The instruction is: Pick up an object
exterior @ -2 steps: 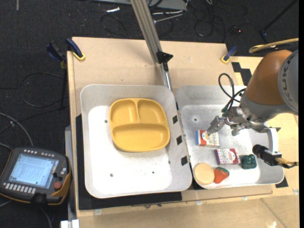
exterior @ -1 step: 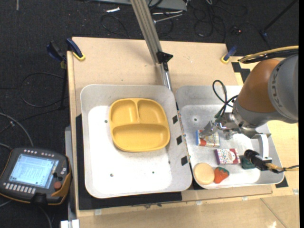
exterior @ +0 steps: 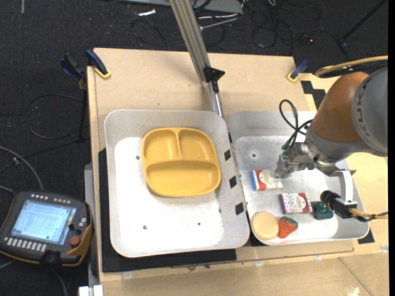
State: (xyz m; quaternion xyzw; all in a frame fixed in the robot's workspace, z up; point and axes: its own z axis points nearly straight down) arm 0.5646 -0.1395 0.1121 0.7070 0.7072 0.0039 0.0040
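In the right bin (exterior: 259,143) lie several small objects. A white carton with red and blue print (exterior: 264,180) rests near the bin's middle. A purple box (exterior: 294,202), a dark green piece (exterior: 322,211), a cream round item (exterior: 265,225) and a red toy fruit (exterior: 287,226) sit toward the front edge. My gripper (exterior: 285,166) hangs low over the right bin, just at the carton's upper right end. Whether it touches the carton is unclear.
The left bin (exterior: 123,184) holds a yellow divided plate (exterior: 182,162). A metal pole (exterior: 194,39) slants down to the divider between the bins. A teach pendant (exterior: 43,227) lies off the bench at the lower left. My arm's orange band (exterior: 342,106) is over the right bin's far right side.
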